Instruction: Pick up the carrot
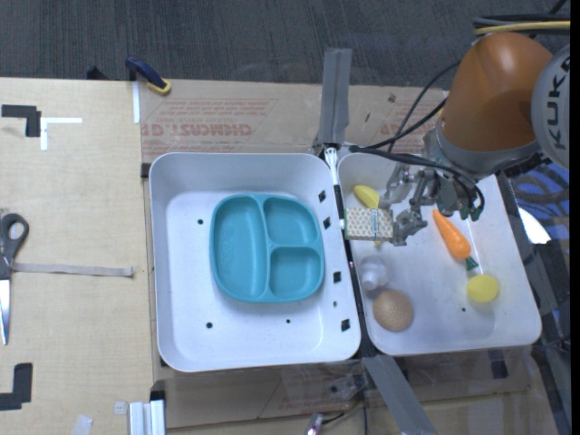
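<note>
Arm (pixel 555 116) housing, right edge: white letters "KU", rest cut off. Cardboard sheet (pixel 236 120) at bench back edge: red print, mirrored, unreadable.

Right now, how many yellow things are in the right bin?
2: a yellow piece near the back left corner, and a yellow ball toward the front right, beside the carrot's end. The arm may hide others.

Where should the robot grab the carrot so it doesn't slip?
Probably around the thick orange middle of the carrot, coming straight down from above. It lies flat in the right bin, slanting, so the tool would likely close best across its narrow width, not along its length.
</note>
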You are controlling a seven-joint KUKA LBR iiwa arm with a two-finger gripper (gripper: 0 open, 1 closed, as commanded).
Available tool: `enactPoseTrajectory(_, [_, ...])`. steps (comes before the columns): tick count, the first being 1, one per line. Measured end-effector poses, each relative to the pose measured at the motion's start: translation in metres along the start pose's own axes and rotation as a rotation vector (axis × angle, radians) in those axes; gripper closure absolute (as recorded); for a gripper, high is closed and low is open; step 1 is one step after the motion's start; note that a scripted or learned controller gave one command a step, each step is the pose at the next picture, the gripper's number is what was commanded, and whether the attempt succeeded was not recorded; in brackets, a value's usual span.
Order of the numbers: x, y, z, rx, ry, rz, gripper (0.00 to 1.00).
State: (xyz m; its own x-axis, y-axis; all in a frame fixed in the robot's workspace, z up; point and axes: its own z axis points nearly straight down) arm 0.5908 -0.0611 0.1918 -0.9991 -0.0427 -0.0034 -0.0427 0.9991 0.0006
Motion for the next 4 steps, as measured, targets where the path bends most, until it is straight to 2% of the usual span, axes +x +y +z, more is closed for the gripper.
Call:
enactPoseTrajectory(1, [-0.037,-0.113,0.048,0.002,-0.002,0.127,1.0])
enactPoseTrajectory(2, [-0.026,-0.124,0.098,0.0,-0.002,-0.513,1.0])
enactPoseTrajectory(3, [-0.048,-0.096,0.026,0.0,-0.004,-0.423,1.0])
enactPoseTrajectory(4, [0.065,-0.131,0.099,0.0,0.0,-0.267,1.0])
